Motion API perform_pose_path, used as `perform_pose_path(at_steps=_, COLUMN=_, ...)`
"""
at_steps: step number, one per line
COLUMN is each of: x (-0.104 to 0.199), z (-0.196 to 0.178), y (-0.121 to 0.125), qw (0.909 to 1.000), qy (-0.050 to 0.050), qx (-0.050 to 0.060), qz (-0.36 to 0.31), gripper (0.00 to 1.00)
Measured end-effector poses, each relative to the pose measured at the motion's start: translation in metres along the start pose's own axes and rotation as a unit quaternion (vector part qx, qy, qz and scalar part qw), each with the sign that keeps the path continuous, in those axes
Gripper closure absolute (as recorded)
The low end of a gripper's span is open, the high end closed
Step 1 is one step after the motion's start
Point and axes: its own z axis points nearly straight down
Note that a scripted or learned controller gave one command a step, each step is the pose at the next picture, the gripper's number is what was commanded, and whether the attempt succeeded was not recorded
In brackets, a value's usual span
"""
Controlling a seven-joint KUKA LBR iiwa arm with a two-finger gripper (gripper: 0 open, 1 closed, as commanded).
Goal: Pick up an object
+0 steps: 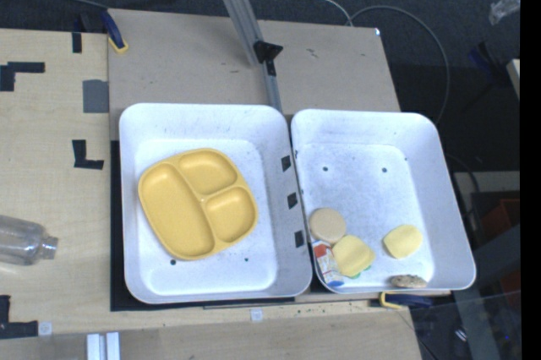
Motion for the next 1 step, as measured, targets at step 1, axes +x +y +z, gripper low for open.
perform_pose_path(at_steps=1, x=0.0006, z=0.0007, y=0.0567, qw=1.0, qy=0.001, qx=0.004, qz=0.0, gripper=0.0)
